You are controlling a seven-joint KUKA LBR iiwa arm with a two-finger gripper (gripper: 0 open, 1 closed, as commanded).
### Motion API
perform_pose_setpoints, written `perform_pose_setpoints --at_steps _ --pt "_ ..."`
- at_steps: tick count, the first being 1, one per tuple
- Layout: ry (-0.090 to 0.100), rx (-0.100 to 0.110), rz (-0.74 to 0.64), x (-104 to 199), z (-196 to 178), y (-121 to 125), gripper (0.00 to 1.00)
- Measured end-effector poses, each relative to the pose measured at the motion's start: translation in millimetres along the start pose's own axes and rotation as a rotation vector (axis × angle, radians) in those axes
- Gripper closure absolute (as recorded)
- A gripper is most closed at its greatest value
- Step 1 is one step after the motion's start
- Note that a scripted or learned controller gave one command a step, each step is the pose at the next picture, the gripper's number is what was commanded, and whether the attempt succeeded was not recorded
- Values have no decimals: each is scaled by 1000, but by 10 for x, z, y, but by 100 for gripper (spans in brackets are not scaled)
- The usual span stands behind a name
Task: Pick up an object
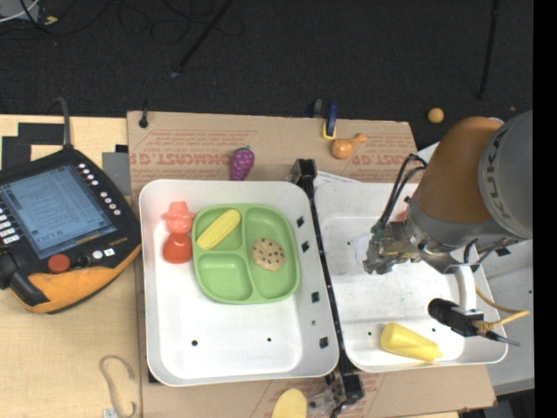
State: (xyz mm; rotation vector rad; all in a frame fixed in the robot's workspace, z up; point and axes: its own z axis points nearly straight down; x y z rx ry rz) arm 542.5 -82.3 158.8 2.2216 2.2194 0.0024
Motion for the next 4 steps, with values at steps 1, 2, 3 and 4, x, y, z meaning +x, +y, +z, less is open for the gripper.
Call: perform_pose_setpoints --at_steps 1,2,3,4 --pt "0 -1 -1 69 -593 -22 100" --pt "0 2 0 55 -690 -20 100" --pt "2 7 -3 546 -614 -174 100" --pt "2 4 -5 1042 -766 -154 100"
